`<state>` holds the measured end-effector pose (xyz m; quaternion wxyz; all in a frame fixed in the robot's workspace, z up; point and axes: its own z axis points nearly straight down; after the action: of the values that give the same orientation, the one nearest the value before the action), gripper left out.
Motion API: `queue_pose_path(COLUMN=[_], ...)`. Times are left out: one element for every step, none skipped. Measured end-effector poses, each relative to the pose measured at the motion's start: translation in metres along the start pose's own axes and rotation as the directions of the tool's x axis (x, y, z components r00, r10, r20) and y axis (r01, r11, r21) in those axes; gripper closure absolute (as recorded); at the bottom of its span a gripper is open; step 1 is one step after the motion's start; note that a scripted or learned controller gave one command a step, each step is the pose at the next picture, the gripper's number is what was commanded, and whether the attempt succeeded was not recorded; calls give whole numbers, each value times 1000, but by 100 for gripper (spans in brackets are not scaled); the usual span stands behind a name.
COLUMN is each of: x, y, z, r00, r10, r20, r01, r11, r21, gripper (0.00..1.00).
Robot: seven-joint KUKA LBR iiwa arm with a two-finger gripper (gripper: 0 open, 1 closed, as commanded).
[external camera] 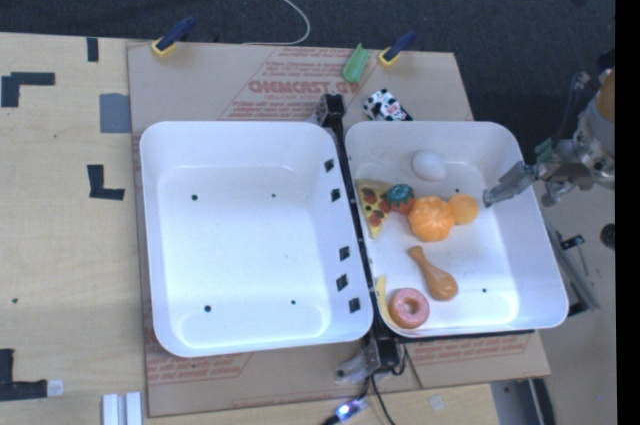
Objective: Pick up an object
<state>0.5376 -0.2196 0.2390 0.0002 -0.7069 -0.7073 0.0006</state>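
Just left of gripper (505, 186), small orange ball (463, 209) beside larger orange (431, 219) in right bin (535, 243); finger spread impossible to tell; nothing held.

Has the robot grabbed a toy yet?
Not yet. Nothing looks done: the pink donut, drumstick, pizza slice, two orange fruits and white egg all lie in the right bin. The gripper sits at that bin's right rim, touching none. Still left: picking one and lifting it.
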Motion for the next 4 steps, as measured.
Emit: queue_pose_path(x=[56, 82, 81, 120], y=[-51, -55, -54, 15], z=[92, 158, 145, 151], r00=[1000, 1000, 1000, 1000], r10=[-1, -1, 0, -6], r20=[-7, -1, 0, -2], r01=[1, 1, 0, 6], r11=[1000, 1000, 1000, 1000], r21=[13, 3, 1, -3], gripper=[0, 0, 100, 100])
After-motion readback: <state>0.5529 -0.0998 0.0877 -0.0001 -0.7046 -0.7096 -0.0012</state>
